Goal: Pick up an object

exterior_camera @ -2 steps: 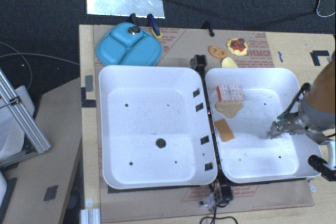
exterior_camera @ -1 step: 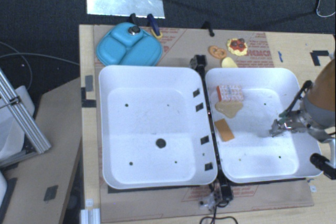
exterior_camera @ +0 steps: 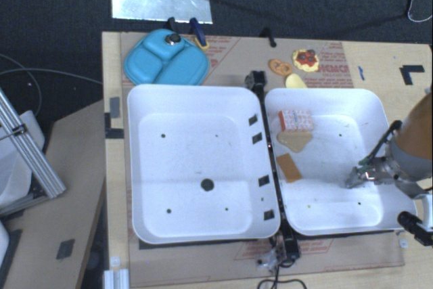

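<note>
Approach step, nothing visibly held: gripper [exterior_camera: 357, 177] low in the right bin [exterior_camera: 338, 213] near its right wall, opening impossible to tell; next, shift toward brown card [exterior_camera: 289, 168], tan slab [exterior_camera: 295, 140] and pink box [exterior_camera: 295, 120] by that bin's left wall, then descend and close.

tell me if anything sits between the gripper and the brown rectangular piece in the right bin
Nothing visible does. The gripper is low over the right bin floor, and bare white floor lies between it and the brown rectangular piece near the bin's left wall.
</note>
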### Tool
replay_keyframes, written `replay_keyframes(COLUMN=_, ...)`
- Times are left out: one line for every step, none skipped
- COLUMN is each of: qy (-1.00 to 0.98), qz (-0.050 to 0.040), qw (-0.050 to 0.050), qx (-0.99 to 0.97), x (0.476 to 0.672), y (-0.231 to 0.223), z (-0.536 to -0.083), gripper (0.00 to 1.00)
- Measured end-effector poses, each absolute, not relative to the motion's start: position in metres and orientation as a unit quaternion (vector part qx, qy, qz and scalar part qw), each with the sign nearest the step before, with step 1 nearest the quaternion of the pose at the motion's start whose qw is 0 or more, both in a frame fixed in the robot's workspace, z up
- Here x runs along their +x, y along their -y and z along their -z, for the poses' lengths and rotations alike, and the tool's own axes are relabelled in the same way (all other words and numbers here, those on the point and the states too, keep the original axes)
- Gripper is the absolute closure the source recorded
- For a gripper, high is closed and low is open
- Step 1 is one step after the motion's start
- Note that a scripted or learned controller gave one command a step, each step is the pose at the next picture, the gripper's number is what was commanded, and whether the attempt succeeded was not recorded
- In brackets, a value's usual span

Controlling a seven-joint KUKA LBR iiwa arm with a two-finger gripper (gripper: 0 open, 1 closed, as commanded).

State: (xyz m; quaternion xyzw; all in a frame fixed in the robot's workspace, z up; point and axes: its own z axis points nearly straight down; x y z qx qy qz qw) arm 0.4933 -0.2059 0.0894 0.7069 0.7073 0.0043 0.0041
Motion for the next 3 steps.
replay_keyframes(qy=-0.714, qz=-0.0057, qw=0.002, qx=0.7, x=0.489, y=0.047, z=-0.19, gripper=1.0)
replay_keyframes(qy=-0.712, qz=-0.0062, qw=0.004, qx=0.702, x=0.489, y=-0.026, z=-0.3, gripper=1.0)
replay_keyframes(qy=-0.711, qz=-0.007, qw=0.004, qx=0.704, x=0.488, y=-0.06, z=-0.412, gripper=1.0)
